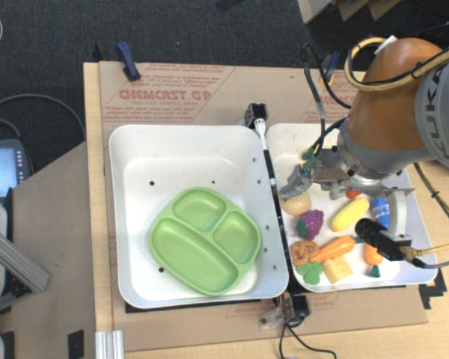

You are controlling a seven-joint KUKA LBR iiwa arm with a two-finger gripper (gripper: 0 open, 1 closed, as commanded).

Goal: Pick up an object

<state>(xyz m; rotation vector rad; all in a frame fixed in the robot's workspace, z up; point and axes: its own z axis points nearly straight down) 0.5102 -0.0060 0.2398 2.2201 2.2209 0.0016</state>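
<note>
My gripper [295, 185] hangs low over the left side of the right bin [284, 137], at the end of the grey and orange arm. Directly beneath its tip lies a beige potato-shaped toy [298, 203]. Close by are purple grapes [310, 221], a yellow corn-like piece [349, 213], a carrot [335, 248], a brown pretzel [304, 251] and a yellow block [339, 269]. I cannot make out anything held in the gripper.
The left bin [135, 155] holds a green divided plate [204, 238]. A divider wall [269, 185] separates the bins, just left of the gripper. A green piece [309, 274], a blue item [381, 214] and a small orange toy [372, 256] crowd the right bin's front.
</note>
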